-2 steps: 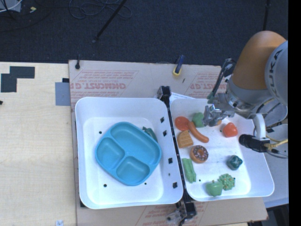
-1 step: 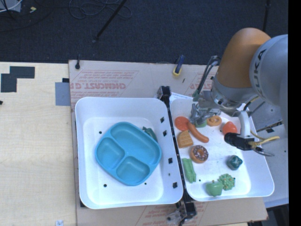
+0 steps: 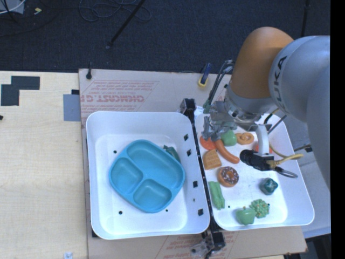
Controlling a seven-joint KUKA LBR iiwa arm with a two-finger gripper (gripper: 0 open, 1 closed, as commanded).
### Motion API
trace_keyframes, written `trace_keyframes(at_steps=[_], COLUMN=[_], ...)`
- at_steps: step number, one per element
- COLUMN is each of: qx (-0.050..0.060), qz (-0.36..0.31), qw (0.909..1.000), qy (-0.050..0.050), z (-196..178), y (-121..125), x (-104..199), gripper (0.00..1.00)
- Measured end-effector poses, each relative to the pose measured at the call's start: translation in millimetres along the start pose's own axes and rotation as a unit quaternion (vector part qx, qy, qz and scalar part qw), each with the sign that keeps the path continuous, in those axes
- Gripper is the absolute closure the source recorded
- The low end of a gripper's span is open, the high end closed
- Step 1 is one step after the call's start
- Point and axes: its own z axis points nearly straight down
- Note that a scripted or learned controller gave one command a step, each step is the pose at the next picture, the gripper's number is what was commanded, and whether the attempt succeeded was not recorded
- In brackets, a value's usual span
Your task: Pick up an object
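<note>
My gripper (image 3: 212, 130) hangs low over the far left corner of the right bin (image 3: 299, 198), just above a red-orange toy piece (image 3: 206, 142). Close around it lie an orange carrot (image 3: 227, 151), a round green piece (image 3: 229, 138), an orange ring (image 3: 246, 138) and an orange waffle-like piece (image 3: 211, 159). Nearer the front of the bin lie a sprinkled donut (image 3: 228, 176), a green pickle (image 3: 216, 194), a dark green piece (image 3: 268, 185), a broccoli (image 3: 261, 206) and a green pepper (image 3: 245, 216). Nothing is seen lifted off the bin floor.
The left bin (image 3: 102, 144) holds a blue divided plate (image 3: 146, 175) with a small dark green item (image 3: 172, 152) at its far right edge. The ridge between the bins (image 3: 197, 166) runs just left of the gripper. The bulky grey arm (image 3: 291, 85) overhangs the right bin's far side.
</note>
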Motion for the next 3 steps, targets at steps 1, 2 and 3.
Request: trace_keyframes(at_steps=[1, 2, 3], qx=[0.0, -0.001, 0.001], qz=[-0.001, 0.001, 0.002], qw=[1.0, 1.0, 1.0], qy=[0.0, -0.001, -0.002], z=[3.0, -10.2, -3.6], y=[7.7, 14.1, 2.2], x=[63.9, 86.7, 94.1], gripper=[1.0, 1.0, 1.0])
